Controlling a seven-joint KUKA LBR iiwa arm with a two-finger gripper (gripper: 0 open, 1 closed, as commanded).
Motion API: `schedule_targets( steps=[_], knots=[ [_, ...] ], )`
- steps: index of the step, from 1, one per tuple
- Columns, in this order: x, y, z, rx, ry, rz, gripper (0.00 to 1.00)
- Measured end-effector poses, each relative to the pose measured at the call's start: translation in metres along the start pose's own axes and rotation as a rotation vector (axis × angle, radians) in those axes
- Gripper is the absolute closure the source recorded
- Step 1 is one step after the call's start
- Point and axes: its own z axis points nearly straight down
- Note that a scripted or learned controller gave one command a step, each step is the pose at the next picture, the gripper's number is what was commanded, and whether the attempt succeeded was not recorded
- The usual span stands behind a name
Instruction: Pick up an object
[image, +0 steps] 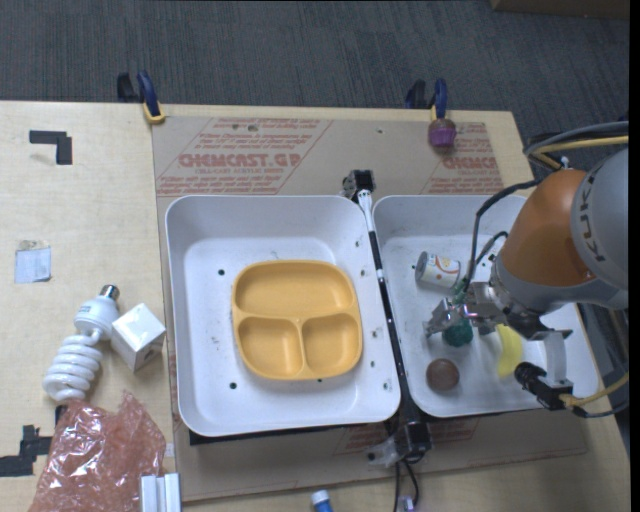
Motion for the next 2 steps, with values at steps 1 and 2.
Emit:
schedule_targets(
  steps=[1,2],
  knots=[
    [-0.001,0.001,-0.010,-0.001,0.000,0.002,1.00],
    [0.041,-0.045,-0.100,-0.001,-0.001,-0.001,1.00]
  ],
)
